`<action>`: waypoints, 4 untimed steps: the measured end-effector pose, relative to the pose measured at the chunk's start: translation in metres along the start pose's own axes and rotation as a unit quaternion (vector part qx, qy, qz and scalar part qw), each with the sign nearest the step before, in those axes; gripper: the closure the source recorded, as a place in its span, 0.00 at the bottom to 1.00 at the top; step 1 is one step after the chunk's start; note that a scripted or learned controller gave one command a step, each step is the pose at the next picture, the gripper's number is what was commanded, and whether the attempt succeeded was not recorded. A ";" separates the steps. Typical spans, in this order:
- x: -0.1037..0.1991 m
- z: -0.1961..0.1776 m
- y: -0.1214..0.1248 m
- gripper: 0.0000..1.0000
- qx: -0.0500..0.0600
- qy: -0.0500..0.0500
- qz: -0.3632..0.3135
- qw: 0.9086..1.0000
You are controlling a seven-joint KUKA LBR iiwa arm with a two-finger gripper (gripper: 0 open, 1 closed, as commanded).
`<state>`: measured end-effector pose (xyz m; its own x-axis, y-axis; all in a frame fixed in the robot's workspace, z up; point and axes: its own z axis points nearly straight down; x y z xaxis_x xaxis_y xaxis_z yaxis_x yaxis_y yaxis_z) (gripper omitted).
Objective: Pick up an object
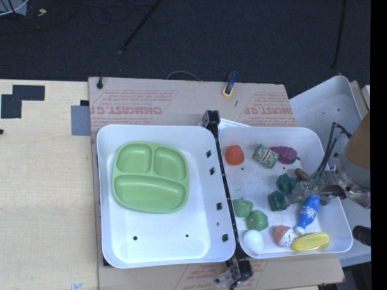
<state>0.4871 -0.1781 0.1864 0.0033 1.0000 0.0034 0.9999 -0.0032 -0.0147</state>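
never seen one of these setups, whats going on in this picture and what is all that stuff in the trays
This is one camera fixed above a workbench, looking down at a slant. Two shallow white bins sit side by side on cardboard. The left bin holds a green divided plate. The right bin holds small toys: an orange ball, a purple grape bunch touching a small patterned can, dark green blocks, two lighter green lumps, a white egg, a blue and white bottle and a yellow corn cob.

The machine is a robot arm reaching in from the right edge. Its gripper sits low over the right bin near the bottle and green blocks. Its job is to pick something up; nothing can be seen in its grasp.
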 end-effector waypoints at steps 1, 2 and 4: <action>0.000 -0.006 0.003 0.00 -0.006 -0.001 -0.001 1.000; 0.008 0.049 -0.005 0.00 -0.004 0.000 -0.002 1.000; 0.008 0.088 -0.004 1.00 -0.007 -0.001 0.001 1.000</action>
<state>0.4815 -0.1701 0.0981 0.0046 1.0000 0.0020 1.0000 -0.0046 -0.0011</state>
